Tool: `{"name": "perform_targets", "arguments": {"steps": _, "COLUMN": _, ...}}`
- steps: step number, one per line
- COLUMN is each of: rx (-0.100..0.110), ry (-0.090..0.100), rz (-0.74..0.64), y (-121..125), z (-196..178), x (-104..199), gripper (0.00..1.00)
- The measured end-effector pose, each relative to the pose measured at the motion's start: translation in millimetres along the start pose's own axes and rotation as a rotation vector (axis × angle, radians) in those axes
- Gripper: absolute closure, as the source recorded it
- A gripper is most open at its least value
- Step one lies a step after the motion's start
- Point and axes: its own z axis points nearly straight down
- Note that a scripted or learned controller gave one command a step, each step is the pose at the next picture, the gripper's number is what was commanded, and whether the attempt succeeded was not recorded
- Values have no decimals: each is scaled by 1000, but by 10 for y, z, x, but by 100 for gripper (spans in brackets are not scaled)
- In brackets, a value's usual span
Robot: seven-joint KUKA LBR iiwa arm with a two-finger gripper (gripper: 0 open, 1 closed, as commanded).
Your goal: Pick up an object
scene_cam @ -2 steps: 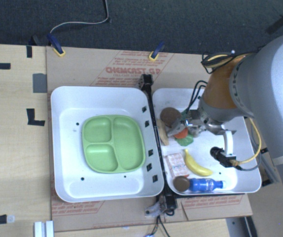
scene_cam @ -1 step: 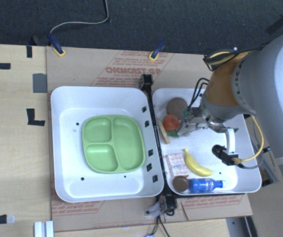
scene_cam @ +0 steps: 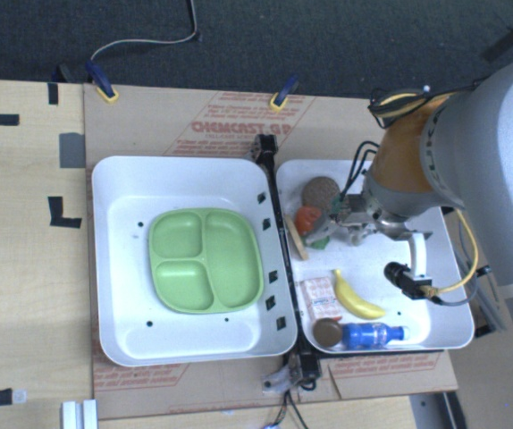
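Gripper (scene_cam: 339, 224) sits low in the right bin (scene_cam: 442, 336), near its upper left part, just beside a red and green object (scene_cam: 310, 222) and a round grey-brown object (scene_cam: 321, 189); whether it is wide, narrow or holding anything, I cannot tell, since the wrist hides it. Grey arm (scene_cam: 480, 150) with its orange band (scene_cam: 404, 155) reaches in from the right. Lower in the same bin lie a banana (scene_cam: 357, 298), a small white and red box (scene_cam: 319, 298) just left of it, a blue bottle (scene_cam: 370, 335) on its side and a brown round thing (scene_cam: 327, 332) beside the bottle. Left bin (scene_cam: 113, 257) holds a green divided plate (scene_cam: 207, 259)
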Motion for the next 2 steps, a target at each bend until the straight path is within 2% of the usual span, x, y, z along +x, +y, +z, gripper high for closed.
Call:
{"name": "perform_targets", "arguments": {"steps": 1, "rx": 8, "ry": 3, "rz": 0, "y": 708, "z": -107, "x": 113, "gripper": 0}}
{"name": "perform_targets", "arguments": {"steps": 2, "rx": 42, "ry": 7, "rz": -3, "y": 798, "z": 92, "x": 44, "gripper": 0}}
